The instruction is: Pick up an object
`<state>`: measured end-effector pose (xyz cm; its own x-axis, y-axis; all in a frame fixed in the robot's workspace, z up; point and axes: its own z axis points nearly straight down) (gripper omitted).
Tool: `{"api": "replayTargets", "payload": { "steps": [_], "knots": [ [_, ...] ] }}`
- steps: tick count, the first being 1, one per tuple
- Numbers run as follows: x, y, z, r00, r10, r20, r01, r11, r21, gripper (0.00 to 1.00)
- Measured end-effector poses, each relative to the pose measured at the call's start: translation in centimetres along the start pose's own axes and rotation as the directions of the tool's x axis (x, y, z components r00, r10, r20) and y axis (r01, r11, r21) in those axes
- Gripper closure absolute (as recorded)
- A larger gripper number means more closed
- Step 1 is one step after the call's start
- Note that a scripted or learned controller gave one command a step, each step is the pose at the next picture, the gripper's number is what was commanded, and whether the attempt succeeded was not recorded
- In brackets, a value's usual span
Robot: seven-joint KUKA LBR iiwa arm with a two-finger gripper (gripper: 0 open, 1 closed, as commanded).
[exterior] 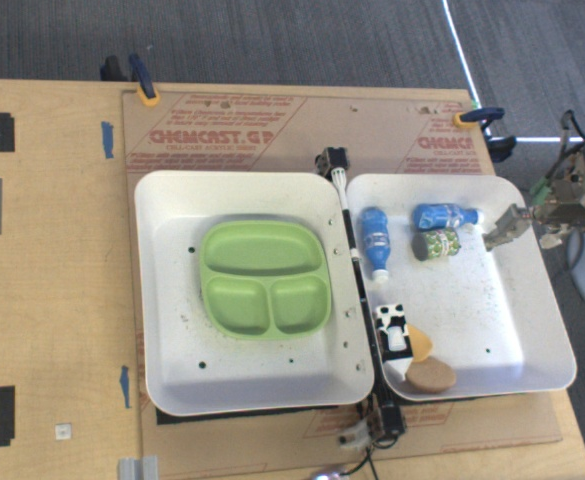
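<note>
two white bins (162, 298) sit on a tan wooden bench (42, 268) over brown cardboard printed with red lettering (212, 133). the left bin carries a lime-green divided plate (267, 278). the right bin shows a blue bottle (374, 238), a crumpled blue packet (442, 215), a green-patterned can (437, 243), a black-and-white toy (393, 328) and a tan, bread-coloured piece (432, 375).

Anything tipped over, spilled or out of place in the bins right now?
Nothing spilled. In the right bin both blue bottles lie on their sides: one by the divider, one near the back. The green tray sits flat in the left bin.
</note>
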<state>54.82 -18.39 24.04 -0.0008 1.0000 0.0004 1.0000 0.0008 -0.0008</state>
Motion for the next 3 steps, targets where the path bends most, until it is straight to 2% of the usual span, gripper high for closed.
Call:
{"api": "replayTargets", "payload": {
  "steps": [1, 2, 3],
  "knots": [
    [3.5, 3.8, 11.6, 0.996, -0.085, 0.0, 0.085, 0.996, 0.0, 0.0],
    [2.9, 11.0, 15.0, 0.971, -0.237, -0.027, 0.238, 0.97, 0.056, 0.0],
    [3.1, 8.2, 15.4, 0.691, -0.723, -0.009, 0.723, 0.691, 0.017, 0.0]
  ]
}}
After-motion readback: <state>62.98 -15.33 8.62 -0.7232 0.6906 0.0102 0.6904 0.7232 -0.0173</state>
